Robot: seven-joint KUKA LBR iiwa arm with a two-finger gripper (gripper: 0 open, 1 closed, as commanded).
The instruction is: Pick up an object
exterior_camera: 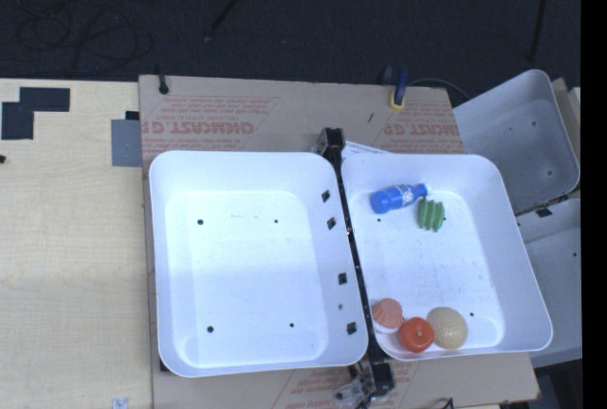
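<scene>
On the pale wooden bench (pixel 66 236) lies a brown cardboard sheet (pixel 247 118) with printed lettering. It carries two shallow white bins side by side, joined by a black clipped seam.

1. Left bin (pixel 237 265): white floor with a few small dark dots.
2. Right bin (pixel 493 208): it holds all five loose objects, in two groups well apart.

Far group, near the bin's far wall:
- Blue bottle (pixel 397 197): the largest item. It has a glossy blue body and lies on its side. Its long axis runs roughly across the bin. The rounded, thicker end points toward the seam. The narrower end points toward the view's right and tilts slightly toward the far wall.
- Green object (pixel 432 213): small, ribbed and oblong, just beside the bottle's narrow end. Its long axis runs from far to near, roughly crosswise to the bottle.

Near group, in the near corner by the seam:
- Beige ball (pixel 447 327): pale and round, against the near wall.
- Red ball (pixel 415 334): orange-red and shiny, touching the beige ball on its seam side.
- Pink disc (pixel 387 312): pale pink and round, just beside the red ball, closest to the seam.

The round items show no long axis.

Pincer state: cannot be told, so places are given by bin walls and seam.
</scene>
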